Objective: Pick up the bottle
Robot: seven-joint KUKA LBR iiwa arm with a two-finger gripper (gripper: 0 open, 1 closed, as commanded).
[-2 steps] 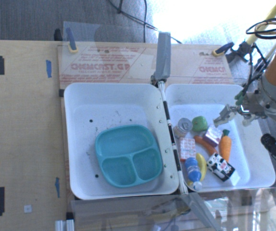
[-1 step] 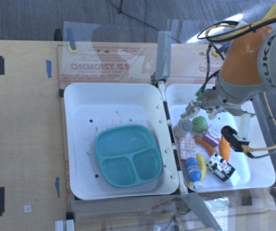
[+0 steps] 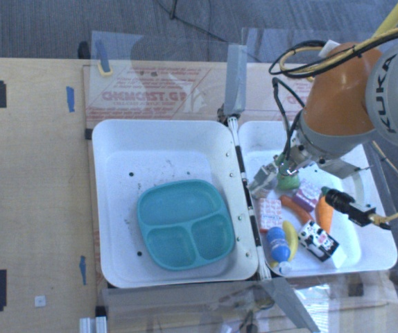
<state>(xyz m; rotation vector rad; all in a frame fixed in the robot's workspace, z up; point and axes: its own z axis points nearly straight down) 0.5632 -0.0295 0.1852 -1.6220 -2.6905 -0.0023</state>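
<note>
I read "KUKA" in dark letters on the grey arm (image 3: 393,96). Faded red print on the cardboard sheet (image 3: 150,92) behind the bins is too blurred to read.

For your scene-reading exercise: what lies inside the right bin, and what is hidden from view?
The right bin holds a blue bottle, a banana, an orange carrot and a black-and-white box. The arm covers the bin's far part, so anything beneath it is hidden.

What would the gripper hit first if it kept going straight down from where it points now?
Probably the green item right under the gripper, in the right bin. The blue bottle lies nearer the camera, off that line. Depth is unclear.
</note>
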